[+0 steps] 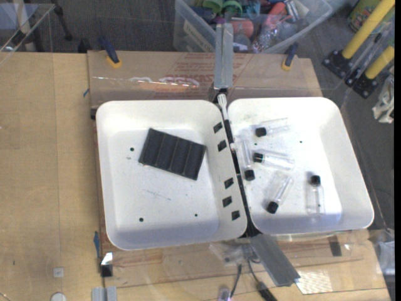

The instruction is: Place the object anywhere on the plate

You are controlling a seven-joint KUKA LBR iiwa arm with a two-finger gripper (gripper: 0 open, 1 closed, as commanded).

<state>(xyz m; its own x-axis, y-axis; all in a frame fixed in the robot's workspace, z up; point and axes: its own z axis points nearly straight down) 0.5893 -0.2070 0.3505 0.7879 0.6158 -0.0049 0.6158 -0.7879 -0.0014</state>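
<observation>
A dark ribbed rectangular plate point(172, 153) lies flat and slightly turned in the left white bin point(119, 227). Several small clear vials with black caps lie scattered in the right white bin point(351, 215): one vial point(269, 129) near the back, one vial point(270, 158) in the middle, one vial point(277, 193) towards the front, and one vial point(314, 192) at the right. Another small capped vial point(242, 163) rests close to the divider between the bins.
Black clips point(227, 182) run along the divider between the bins. A metal bar point(223, 49) stands behind the bins. A clear tub of coloured toys point(250, 5) sits at the back, and yellow and black gear point(369, 30) at the far right. Bare wooden bench point(44, 168) lies to the left.
</observation>
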